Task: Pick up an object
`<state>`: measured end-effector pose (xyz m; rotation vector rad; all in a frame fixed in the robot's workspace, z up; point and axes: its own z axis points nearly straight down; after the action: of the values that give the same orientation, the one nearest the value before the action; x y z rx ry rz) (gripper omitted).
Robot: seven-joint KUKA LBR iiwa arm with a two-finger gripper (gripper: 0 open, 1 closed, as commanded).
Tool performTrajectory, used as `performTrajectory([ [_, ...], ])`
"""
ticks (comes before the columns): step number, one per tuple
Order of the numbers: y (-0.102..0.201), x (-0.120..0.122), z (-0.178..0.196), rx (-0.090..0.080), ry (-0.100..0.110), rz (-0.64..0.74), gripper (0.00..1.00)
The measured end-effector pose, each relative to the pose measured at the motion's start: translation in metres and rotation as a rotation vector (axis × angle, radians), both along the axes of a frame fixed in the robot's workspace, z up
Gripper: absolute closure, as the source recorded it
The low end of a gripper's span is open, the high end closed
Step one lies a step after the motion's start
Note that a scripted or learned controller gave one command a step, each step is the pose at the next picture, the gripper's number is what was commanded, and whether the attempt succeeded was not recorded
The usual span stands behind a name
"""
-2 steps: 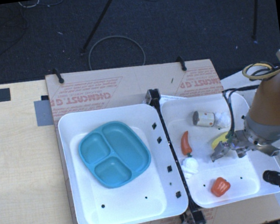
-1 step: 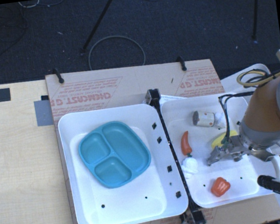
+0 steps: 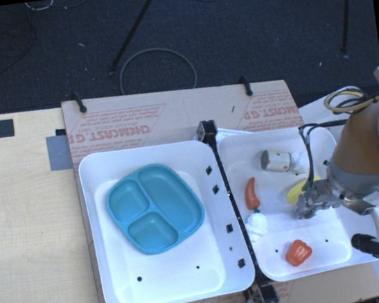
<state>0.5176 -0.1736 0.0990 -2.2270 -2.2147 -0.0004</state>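
In the right bin (image 3: 331, 260) lie an orange-red pepper-shaped piece (image 3: 251, 193), a small white lump (image 3: 257, 224), a red-orange chunk (image 3: 298, 252), a grey and white cylinder (image 3: 275, 160) and a yellow piece (image 3: 297, 190). My gripper (image 3: 308, 206) hangs low at the bin's right side, just below the yellow piece and partly over it. The gripper's dark body hides whatever lies under it.
The left bin (image 3: 123, 275) holds a blue divided plate (image 3: 155, 207). A black divider (image 3: 228, 205) runs between the bins. Cardboard (image 3: 171, 118) lies under both bins. Cables (image 3: 346, 98) loop at the right, above the arm's orange band (image 3: 359, 141).
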Motion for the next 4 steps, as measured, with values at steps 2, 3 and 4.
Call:
performTrajectory([
  [2,0.012,-0.005,0.091,0.0,0.0,0.007,1.0],
  [3,0.02,0.002,0.14,-0.001,-0.003,0.008,1.0],
  [4,0.078,0.002,0.13,0.002,0.003,0.01,1.0],
])
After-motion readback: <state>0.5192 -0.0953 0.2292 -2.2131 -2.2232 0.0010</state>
